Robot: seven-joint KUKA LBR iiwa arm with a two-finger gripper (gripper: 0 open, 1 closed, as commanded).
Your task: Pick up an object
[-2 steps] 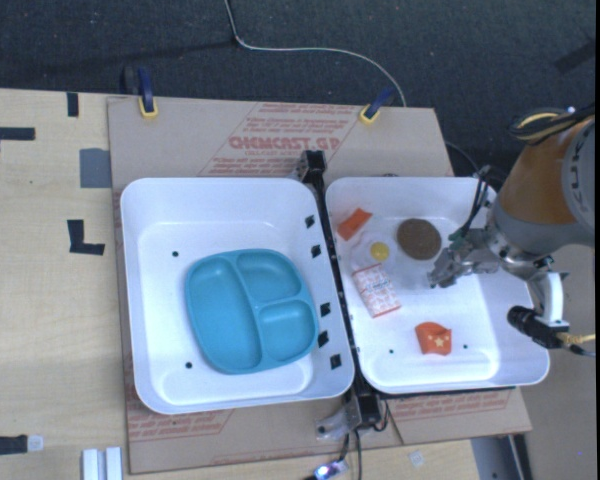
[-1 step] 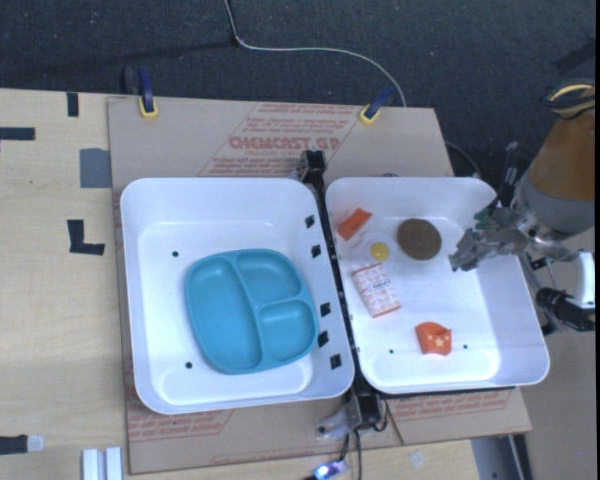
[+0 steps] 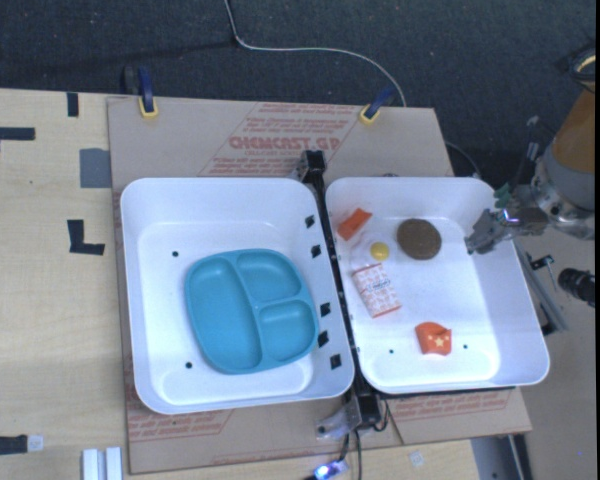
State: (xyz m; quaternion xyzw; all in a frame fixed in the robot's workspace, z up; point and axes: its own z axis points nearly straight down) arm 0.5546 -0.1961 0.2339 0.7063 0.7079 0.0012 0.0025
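Observation:
The right bin (image 3: 500, 298) holds several small things: a brown round disc (image 3: 418, 238), an orange piece (image 3: 353, 222) near the back left, a small yellow ball (image 3: 379, 252), a white packet with red print (image 3: 376, 291), and a red-orange object (image 3: 434, 338) toward the front. My gripper (image 3: 485, 232) hangs over the bin's right rim, right of the brown disc and apart from it. Nothing shows between its dark fingers.
The left bin (image 3: 150, 218) holds a blue divided plate (image 3: 250, 309). A black clip divider (image 3: 326, 268) runs between the bins. A cable (image 3: 310, 53) lies across the dark floor behind. Clamps (image 3: 145, 101) pin the cardboard at the back.

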